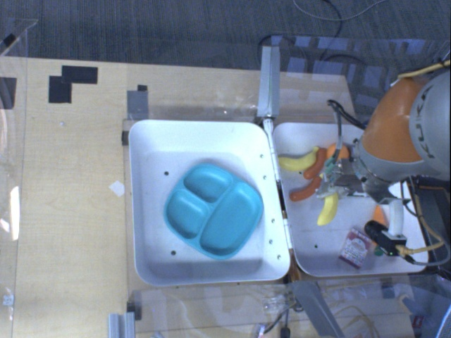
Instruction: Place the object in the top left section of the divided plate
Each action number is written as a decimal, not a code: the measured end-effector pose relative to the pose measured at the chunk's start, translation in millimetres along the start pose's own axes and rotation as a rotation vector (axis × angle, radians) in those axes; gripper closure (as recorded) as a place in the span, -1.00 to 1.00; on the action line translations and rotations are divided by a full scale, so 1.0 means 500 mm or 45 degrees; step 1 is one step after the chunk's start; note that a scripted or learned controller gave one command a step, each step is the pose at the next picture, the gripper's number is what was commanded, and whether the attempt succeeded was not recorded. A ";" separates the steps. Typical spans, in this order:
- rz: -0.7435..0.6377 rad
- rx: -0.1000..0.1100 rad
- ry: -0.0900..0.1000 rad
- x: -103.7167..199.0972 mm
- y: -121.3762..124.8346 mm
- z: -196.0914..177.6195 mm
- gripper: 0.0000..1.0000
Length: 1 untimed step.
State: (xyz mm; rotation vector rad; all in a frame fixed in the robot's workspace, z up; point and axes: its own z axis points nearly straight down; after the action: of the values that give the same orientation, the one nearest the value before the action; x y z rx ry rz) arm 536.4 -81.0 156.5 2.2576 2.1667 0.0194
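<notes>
Toy food crowds the right bin [310,252], where your hand [331,183] hovers at a yellow banana [327,210]; whether it's spread or pinching, you cannot tell. Likely light, stiff, slick plastic: grip its middle. Blue divided plate [215,210] waits left.

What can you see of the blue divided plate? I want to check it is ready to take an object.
The divided plate is light blue, glossy like plastic, with rounded corners. Raised ridges split it into three sections: two smaller ones on its upper left side and one larger on the lower right. It lies flat but turned at an angle on the floor of the left white bin, near the middle, touching no bin wall. Nothing lies in any section, and the gripper is over the right bin.
</notes>
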 end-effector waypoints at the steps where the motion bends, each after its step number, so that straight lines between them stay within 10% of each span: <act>1: -0.007 -0.006 -0.001 0.001 0.004 -0.022 1.00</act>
State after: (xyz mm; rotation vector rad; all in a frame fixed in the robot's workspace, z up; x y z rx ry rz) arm 538.3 -80.5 167.6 2.2491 2.1700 0.0240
